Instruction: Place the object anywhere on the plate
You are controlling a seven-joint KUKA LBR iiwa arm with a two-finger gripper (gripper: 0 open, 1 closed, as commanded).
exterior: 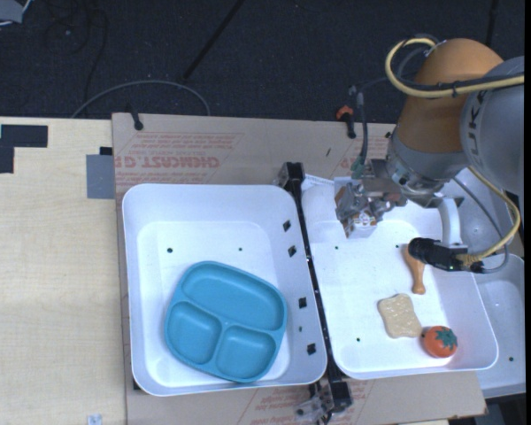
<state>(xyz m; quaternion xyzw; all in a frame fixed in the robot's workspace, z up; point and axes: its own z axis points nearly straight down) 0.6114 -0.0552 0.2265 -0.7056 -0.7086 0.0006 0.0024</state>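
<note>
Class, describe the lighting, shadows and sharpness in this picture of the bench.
Camera view: even, soft light; the white bins look bright without harsh glare; the blue plate casts a faint shadow; the floor behind is dark; the gripper is slightly blurred, its detail hard to read.

The robot's arm [500, 122] is made of smooth, rounded grey segments, with a broad orange band [442, 91] swelling above the wrist. A pale yellow cable [407, 73] loops over the orange part — another runs down the grey side. At the wrist sits a small metal gripper [358, 211], grey and silver with dark fittings.
</note>
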